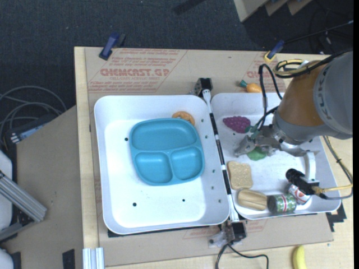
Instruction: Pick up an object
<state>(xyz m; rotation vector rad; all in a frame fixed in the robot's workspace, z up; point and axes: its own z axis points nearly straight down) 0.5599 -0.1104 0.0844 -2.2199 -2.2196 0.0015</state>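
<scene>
Hovering low in the right bin [331, 203], the gripper [251, 145] sat beside a green object [257, 154], just below the grapes [237, 123]; grip state unclear.

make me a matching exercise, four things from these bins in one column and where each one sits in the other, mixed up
Things
1. blue divided plate
2. purple grapes
3. slice of bread
4. can

Places
A. near the front rim of the right bin, lying on its side
B. middle of the left bin
C. right bin, close to the divider between the bins, just behind the bread roll
D. back part of the right bin, left of the arm

Pairs: 1-B, 2-D, 3-C, 4-A
</scene>
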